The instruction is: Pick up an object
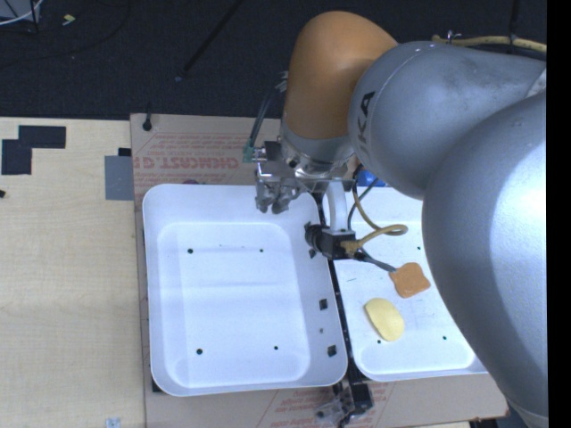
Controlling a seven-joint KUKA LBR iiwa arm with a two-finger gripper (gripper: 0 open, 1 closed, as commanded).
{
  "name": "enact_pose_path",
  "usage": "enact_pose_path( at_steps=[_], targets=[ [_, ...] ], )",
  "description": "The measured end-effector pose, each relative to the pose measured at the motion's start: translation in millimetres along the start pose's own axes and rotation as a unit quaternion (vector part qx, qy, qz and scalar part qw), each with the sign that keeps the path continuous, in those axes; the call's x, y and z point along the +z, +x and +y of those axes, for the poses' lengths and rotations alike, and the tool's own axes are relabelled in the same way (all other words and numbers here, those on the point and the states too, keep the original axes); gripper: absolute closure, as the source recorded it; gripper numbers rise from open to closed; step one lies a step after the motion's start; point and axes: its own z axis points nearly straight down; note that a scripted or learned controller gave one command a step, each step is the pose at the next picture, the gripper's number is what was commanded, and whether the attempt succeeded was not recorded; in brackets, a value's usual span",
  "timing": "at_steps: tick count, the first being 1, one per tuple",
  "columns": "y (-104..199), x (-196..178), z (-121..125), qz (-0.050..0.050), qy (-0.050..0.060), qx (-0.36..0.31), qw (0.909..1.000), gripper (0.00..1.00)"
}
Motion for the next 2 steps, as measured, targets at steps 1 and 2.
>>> enact_pose_path(
  at_steps=[1, 2],
  targets=[
    [-7.9, -77.6, 6.9, 0.000, -0.005, 0.002, 1.0000, 1.00],
    [57.9, -40.4, 14.6, 0.000, 0.000, 0.000, 1.0000, 1.00]
  ],
)
